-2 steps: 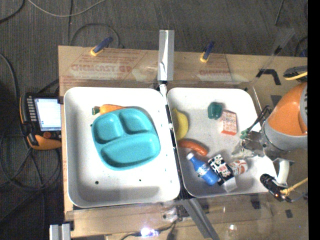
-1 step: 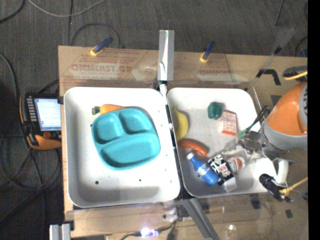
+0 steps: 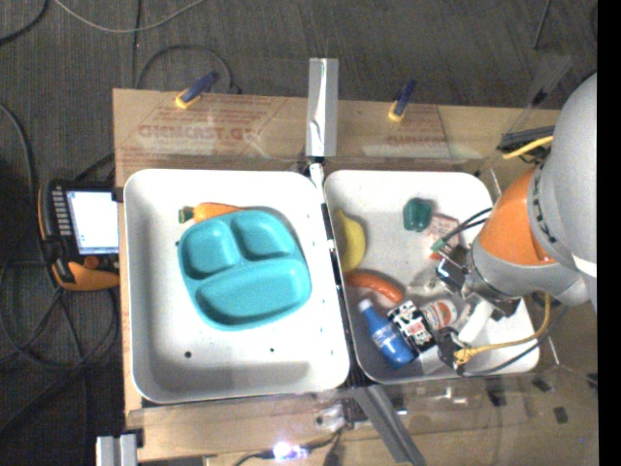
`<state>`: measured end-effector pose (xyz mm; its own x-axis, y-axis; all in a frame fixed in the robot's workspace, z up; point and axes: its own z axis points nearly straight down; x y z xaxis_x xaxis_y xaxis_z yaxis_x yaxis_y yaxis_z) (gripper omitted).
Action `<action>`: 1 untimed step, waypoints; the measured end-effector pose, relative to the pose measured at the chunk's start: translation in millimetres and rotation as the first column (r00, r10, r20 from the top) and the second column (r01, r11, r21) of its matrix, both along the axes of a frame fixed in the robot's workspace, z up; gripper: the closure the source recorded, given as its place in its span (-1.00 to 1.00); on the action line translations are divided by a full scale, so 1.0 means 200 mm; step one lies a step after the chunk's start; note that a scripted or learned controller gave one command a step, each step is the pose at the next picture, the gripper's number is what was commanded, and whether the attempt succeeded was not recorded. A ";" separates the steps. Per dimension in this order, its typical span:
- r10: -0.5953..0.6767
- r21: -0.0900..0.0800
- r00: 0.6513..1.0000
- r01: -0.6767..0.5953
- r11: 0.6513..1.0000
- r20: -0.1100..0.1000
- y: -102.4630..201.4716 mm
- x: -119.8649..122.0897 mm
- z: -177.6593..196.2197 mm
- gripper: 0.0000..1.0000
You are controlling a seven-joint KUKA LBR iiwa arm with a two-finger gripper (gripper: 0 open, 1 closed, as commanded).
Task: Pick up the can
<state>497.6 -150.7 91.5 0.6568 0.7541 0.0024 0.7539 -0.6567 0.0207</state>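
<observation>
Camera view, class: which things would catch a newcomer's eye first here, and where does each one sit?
The turquoise divided tray stands out most, lying in the middle of the left bin. Next comes the grey arm with its orange band, reaching in from the right over the right bin. Below it, near that bin's front, a blue bottle and an orange object lie among other small things.

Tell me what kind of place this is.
Probably a robotics lab bench for grasping trials: two white bins clamped to a board, loose cables on carpet, a teach pendant and the arm's gripper reaching in.
</observation>
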 end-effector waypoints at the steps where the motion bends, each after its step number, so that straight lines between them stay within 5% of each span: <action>1: 0.168 0.007 0.986 -0.168 0.986 -0.021 -0.25 0.53 0.31 -1.00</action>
